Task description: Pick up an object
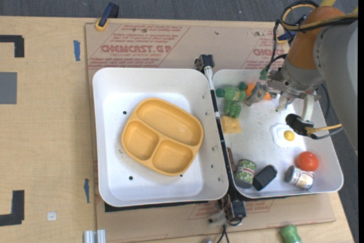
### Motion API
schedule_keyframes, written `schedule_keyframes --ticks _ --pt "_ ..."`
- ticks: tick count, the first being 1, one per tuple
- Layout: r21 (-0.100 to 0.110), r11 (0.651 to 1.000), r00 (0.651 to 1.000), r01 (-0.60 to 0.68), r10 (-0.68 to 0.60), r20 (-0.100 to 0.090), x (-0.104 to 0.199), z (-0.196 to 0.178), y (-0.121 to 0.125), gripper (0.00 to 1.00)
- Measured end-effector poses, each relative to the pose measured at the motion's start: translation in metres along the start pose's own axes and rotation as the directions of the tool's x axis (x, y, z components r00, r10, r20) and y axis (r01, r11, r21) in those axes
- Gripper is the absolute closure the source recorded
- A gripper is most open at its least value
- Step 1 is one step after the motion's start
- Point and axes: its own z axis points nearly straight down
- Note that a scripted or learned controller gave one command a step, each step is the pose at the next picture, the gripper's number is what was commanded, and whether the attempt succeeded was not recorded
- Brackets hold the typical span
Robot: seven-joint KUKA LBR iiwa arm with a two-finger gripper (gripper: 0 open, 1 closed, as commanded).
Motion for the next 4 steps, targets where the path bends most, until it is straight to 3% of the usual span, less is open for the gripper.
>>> schedule_keyframes --ticks 1,2,3,4 --pt "0.012 0.965 0.965 -0.262 0.262 0.005 0.019 0.001 0.019 0.00" --pt "0.022 0.965 0.965 -0.262 0.262 0.010 0.019 -0.008 0.018 1.00" --pt "0.019 0.965 0.965 -0.262 0.262 0.008 0.020 -0.009 0.019 0.00" --pt "0.002 0.996 0.996 -0.088 0.088 0.000 0.009 0.000 -0.002 0.00"
